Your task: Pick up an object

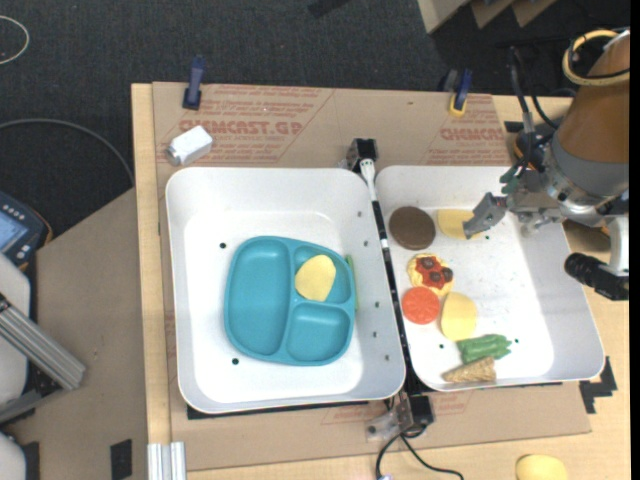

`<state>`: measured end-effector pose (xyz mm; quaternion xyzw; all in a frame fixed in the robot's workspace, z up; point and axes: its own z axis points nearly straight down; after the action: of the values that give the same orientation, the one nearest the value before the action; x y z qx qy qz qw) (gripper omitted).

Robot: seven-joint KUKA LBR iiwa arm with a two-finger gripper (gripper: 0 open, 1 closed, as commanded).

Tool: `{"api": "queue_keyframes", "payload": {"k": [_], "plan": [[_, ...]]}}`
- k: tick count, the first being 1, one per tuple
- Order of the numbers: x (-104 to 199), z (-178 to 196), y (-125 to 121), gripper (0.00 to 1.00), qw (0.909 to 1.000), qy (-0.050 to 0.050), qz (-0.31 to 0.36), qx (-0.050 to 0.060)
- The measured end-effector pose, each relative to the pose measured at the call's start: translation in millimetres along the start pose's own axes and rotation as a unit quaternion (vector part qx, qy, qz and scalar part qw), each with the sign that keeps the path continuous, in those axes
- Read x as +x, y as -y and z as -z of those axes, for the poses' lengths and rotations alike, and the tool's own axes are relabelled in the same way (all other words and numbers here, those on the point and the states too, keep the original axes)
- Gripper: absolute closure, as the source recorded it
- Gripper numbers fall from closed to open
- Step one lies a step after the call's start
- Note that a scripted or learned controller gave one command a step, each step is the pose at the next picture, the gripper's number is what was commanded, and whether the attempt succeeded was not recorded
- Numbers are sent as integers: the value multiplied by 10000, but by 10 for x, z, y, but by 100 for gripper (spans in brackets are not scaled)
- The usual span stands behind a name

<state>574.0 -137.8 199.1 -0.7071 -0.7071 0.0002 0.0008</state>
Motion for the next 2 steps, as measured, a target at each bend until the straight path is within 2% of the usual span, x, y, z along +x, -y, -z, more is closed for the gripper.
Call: {"api": "queue_keyframes", "payload": {"k": [1, 2], "plan": [[210, 351, 485, 0, 10000, -8, 0, 3], [1115, -125, 920, 0, 10000, -18, 30, 41]]}}
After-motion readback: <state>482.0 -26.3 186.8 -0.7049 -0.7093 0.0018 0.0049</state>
